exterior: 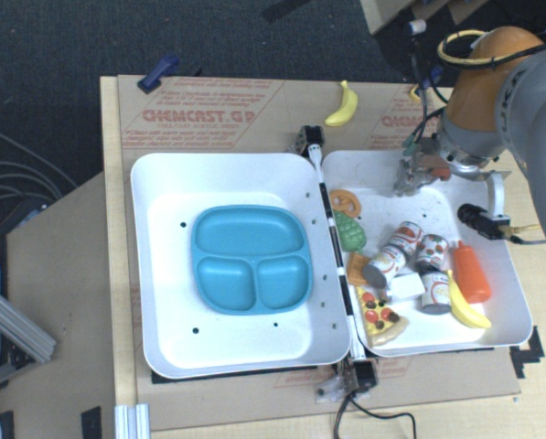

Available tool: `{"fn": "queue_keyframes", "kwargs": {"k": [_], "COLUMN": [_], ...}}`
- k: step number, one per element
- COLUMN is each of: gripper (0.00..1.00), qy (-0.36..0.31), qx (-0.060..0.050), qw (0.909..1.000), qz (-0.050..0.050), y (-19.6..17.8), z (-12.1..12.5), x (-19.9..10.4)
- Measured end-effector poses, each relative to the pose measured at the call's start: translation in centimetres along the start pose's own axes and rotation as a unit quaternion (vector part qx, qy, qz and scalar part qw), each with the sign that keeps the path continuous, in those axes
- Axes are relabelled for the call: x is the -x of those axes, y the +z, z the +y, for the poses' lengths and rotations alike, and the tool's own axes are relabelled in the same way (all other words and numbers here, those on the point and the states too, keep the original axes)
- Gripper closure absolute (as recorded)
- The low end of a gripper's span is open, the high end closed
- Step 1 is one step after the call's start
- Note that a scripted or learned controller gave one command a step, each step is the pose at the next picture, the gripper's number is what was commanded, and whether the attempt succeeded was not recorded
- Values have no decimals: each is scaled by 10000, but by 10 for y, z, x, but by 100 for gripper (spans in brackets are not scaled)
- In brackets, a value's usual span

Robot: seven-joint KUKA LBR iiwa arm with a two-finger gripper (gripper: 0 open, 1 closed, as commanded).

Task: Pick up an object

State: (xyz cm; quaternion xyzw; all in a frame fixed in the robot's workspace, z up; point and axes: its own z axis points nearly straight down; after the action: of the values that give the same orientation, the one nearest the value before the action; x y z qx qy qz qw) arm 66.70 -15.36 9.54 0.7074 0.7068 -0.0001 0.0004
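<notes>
Camera view has the grey arm's claw [412, 176] low over the far part of the right white bin [508, 293]; whether it is apart or together I cannot tell, and nothing shows in it. Graspable things lie nearer: small printed cans [402, 242], an orange plastic bottle [472, 273], a yellow toy banana [467, 311], a pizza-slice toy [380, 319]. Judging by this, the pick is not yet made.

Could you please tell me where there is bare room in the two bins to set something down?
Left bin: bare floor all around the blue tray. Right bin: a bare patch at its far end, between the pretzel and the tool. Its near half is crowded with cans and toy food.
</notes>
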Motion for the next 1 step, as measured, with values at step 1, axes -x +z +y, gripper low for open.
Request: {"fn": "queue_keyframes", "kwargs": {"k": [1], "gripper": [0], "qy": [0], "qx": [-1], "qw": [10000], "qz": [0], "y": [0], "z": [0], "x": [0]}}
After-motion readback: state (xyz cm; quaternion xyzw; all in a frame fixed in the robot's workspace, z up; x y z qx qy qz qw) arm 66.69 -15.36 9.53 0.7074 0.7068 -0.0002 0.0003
